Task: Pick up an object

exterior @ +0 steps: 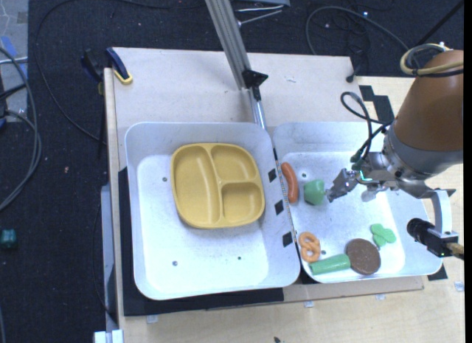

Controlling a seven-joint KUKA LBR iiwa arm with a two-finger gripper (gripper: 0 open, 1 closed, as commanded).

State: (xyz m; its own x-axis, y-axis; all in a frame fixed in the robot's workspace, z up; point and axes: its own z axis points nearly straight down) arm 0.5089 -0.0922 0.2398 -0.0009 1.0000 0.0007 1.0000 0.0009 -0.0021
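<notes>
Overhead, the desk [184, 83] carries two shallow white bins side by side. The left bin [155, 260] holds a yellow divided plate [218, 185], which lies flat with its three compartments facing up.

The right bin [324, 142] holds the small things. An orange sausage [290, 183] lies lengthwise near the bin's left wall. Just beside it, to the right, sits a green block [315, 192]. Toward the front of the bin lies a pretzel [309, 245], and just below that a green cylinder [330, 264] rests on its side. A round brown cookie [363, 256] lies right of the cylinder, touching or almost touching its end. A light green piece [383, 234] sits up and to the right of the cookie, near it.

The grey arm [431, 113] with its orange band reaches in from the right over the right bin. Its fingers [341, 184] point left toward the green block and stand just beside it, on its right side. They look slightly parted at the tips, with nothing visible between them; whether a tip touches the block cannot be told from this angle. The block rests on the bin floor.

A slanted metal pole [228, 28] crosses the back of the desk and ends near the seam between the two bins. Black cables [51, 91] run over the dark floor around the desk.
</notes>
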